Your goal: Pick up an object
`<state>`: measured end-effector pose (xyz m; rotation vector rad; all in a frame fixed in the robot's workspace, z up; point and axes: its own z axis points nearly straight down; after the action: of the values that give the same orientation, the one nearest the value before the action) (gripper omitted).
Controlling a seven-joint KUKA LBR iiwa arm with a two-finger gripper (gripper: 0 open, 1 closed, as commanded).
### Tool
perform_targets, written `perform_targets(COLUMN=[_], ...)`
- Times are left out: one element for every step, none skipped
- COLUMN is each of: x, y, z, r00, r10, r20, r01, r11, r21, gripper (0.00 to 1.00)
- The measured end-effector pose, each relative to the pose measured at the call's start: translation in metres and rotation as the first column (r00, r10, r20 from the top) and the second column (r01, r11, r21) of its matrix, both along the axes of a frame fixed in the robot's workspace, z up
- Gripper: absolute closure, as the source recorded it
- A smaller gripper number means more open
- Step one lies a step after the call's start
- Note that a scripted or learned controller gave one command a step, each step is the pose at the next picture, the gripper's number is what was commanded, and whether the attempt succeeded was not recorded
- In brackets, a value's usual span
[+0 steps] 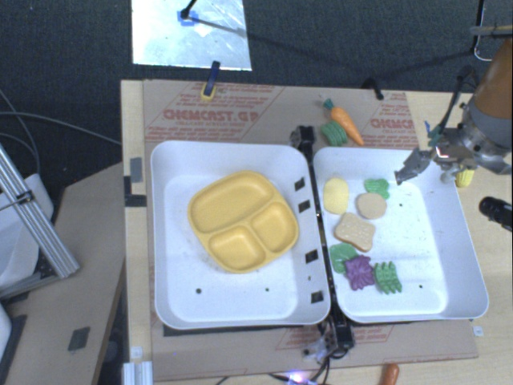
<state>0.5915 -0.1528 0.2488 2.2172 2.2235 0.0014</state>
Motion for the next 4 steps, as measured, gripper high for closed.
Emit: perform_targets(x=[0.045,0.079,0.069,0.038], y=[0.026,0.058,0.053,0.057], z=[-0.154,-0.164,-0.145,-0.125], r00=[1.0,1.0,1.0,1.0], r10=[0.005,0.006,-0.002,-0.003], r20=[-0.005,0.003,0.002,0.0], r01=[-0.005,-0.006,0.002,0.003], r11=[1.0,1.0,1.0,1.0], r21=[0.002,0.001,0.0,0.0], gripper=[0.0,0.0,0.0,0.0])
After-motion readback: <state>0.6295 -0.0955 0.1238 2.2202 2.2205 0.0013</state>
